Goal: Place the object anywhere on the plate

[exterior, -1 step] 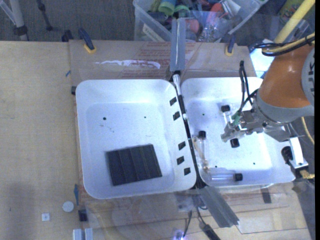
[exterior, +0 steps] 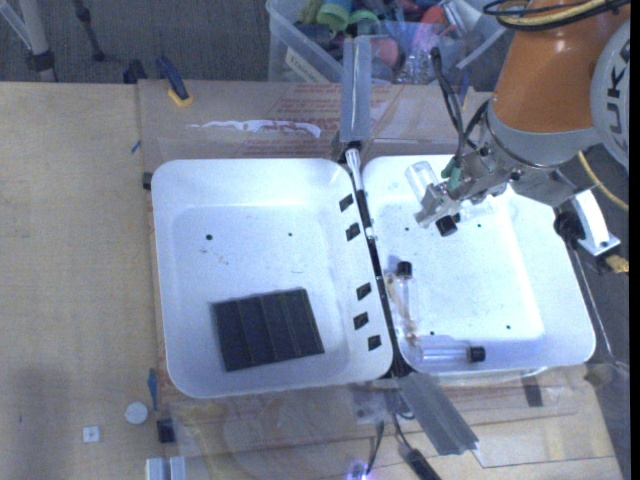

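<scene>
Vials seemed the likeliest thing to be moved, and the plainest was a clear plastic tube with a black cap (exterior: 446,351), which lay on its side along the near wall of the right white bin (exterior: 560,340). A smaller clear piece with a black cap (exterior: 402,272) lay close to the divider, and a third clear piece (exterior: 420,179) sat at the far side of that bin, just beside the hand (exterior: 446,212). Whether the hand was wide, narrow or gripping that piece could not be told, since glare and clear plastic blurred the outlines there. Such a tube looked light, stiff and smooth, so it would probably roll or slip; a grip across the middle of its barrel, square to its length, seemed safest, and the black cap offered a duller surface to hold. The dark ribbed rectangular plate (exterior: 268,330) lay flat in the near part of the left white bin (exterior: 250,183), well apart from all three clear pieces. Black tabs (exterior: 361,261) lined the divider between the bins. Both bins sat on the pale wooden table (exterior: 70,218), and a clear tub of coloured toys (exterior: 400,18) stood behind. Letters on the grey and orange arm (exterior: 560,68) were cut off at the edge, and red print on the board behind the bins (exterior: 300,103) was too blurred to read.
</scene>
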Robot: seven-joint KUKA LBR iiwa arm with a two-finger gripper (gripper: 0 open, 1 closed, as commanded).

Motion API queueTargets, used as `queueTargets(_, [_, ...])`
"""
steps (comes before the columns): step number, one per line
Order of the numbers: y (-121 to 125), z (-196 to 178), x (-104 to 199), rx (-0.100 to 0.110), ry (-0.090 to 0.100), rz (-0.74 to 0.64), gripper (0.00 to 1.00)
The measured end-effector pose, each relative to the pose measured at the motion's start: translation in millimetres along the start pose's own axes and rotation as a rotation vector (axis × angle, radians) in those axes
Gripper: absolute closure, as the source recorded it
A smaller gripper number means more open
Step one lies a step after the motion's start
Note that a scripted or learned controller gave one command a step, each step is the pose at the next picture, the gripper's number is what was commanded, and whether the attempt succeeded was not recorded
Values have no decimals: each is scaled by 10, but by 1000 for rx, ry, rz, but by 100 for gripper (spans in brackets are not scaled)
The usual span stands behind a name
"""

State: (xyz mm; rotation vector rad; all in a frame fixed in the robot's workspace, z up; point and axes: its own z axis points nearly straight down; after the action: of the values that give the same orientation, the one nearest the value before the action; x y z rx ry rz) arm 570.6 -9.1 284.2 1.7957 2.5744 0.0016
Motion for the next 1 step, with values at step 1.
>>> queueTargets(1, [454, -1289, 332, -2, -1, -401, 100])
